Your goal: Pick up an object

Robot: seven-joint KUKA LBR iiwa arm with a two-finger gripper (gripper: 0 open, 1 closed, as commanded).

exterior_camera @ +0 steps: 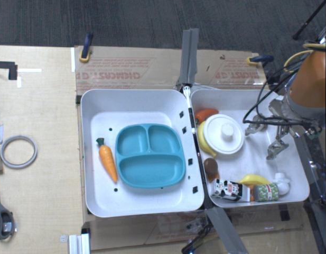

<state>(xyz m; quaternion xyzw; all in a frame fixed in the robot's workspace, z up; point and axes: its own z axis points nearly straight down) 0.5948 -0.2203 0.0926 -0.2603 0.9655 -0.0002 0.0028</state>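
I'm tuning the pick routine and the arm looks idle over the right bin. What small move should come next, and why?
Probably lower the gripper toward the banana just below and to its left. The gripper hangs over bare bin floor with nothing between its fingers, and the banana lies near it.

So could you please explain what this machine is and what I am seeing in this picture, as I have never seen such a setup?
It is one camera fixed above a bench, looking down at a slant. The grey arm with the orange band reaches in from the right; its gripper hangs over the right bin with nothing between its fingers. That bin holds a white lidded pot, a banana, a small green-labelled bottle and other small items. The left bin holds a blue divided plate and a toy carrot beside it.
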